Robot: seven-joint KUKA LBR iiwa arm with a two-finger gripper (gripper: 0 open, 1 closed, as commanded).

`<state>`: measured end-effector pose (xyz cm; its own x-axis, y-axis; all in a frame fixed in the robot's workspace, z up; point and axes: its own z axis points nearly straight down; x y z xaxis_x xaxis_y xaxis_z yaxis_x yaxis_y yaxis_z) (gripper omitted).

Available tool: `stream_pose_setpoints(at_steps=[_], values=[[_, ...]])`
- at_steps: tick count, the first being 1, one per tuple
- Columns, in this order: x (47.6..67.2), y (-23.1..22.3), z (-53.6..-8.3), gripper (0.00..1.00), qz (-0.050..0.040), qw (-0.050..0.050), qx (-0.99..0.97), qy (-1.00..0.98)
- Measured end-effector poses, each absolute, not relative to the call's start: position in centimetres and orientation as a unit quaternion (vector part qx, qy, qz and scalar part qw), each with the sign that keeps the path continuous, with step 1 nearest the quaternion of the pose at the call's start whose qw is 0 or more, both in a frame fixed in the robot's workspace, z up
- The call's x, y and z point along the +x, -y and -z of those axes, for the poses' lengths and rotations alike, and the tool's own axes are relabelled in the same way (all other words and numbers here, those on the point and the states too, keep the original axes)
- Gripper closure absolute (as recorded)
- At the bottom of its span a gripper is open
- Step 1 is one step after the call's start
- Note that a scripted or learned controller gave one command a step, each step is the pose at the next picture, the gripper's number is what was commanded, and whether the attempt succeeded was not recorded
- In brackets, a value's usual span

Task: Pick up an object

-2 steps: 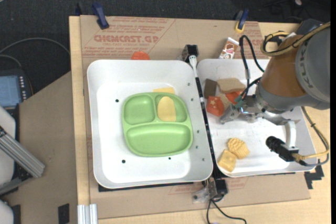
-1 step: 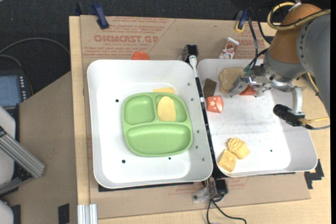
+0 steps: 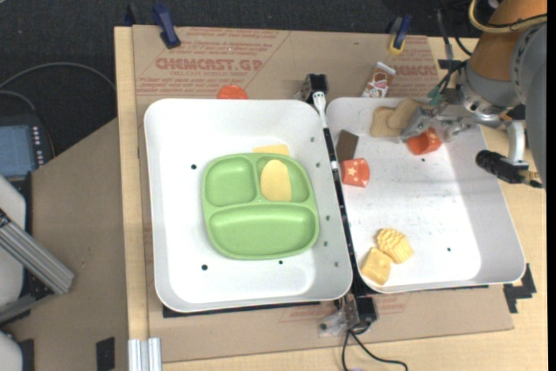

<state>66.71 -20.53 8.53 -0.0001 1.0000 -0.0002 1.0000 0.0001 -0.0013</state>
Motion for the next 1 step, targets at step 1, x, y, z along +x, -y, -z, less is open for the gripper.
stream_pose_setpoints(at_steps=[1], values=[[66.74,20.3,-9.66,1.0,-0.0003,-0.002,-0.706,0.708]])
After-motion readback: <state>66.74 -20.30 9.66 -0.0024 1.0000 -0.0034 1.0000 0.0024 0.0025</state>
